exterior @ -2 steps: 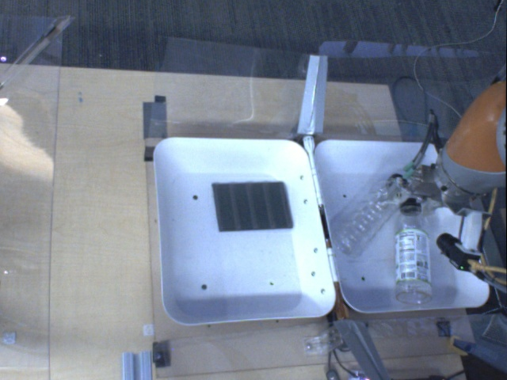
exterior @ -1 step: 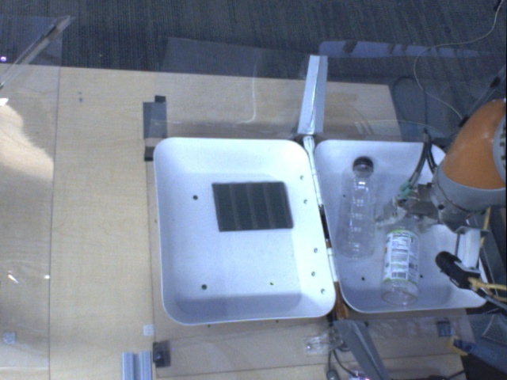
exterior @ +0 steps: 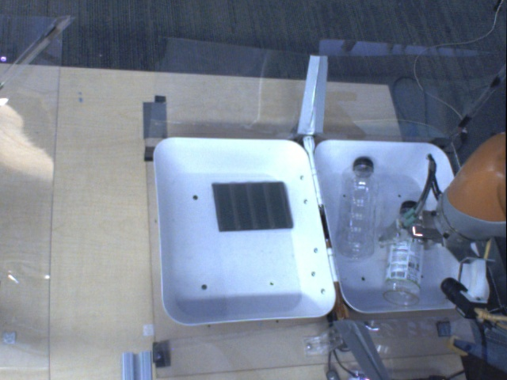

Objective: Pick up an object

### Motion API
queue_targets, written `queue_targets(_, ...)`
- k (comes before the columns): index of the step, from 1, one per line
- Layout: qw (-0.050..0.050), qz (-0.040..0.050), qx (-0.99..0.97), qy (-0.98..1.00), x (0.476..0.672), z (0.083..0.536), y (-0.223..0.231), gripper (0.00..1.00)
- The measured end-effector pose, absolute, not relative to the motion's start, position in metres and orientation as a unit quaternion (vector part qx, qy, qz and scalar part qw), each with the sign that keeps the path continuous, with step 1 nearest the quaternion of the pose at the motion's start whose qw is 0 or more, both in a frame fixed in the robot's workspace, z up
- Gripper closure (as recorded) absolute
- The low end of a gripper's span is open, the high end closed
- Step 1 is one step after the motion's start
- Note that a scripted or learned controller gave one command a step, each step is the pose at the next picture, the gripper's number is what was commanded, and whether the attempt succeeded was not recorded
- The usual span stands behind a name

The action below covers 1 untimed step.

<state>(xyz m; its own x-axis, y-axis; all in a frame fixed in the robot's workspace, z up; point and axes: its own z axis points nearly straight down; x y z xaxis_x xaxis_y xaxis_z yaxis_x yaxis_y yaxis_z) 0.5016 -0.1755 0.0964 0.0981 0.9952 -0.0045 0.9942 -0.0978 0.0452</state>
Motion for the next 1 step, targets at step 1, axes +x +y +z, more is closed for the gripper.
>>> queue_targets(1, 0.011, 0.0082, 0.787, 0.616, 0.5399, 0.0941, -0.1346, 0.00)
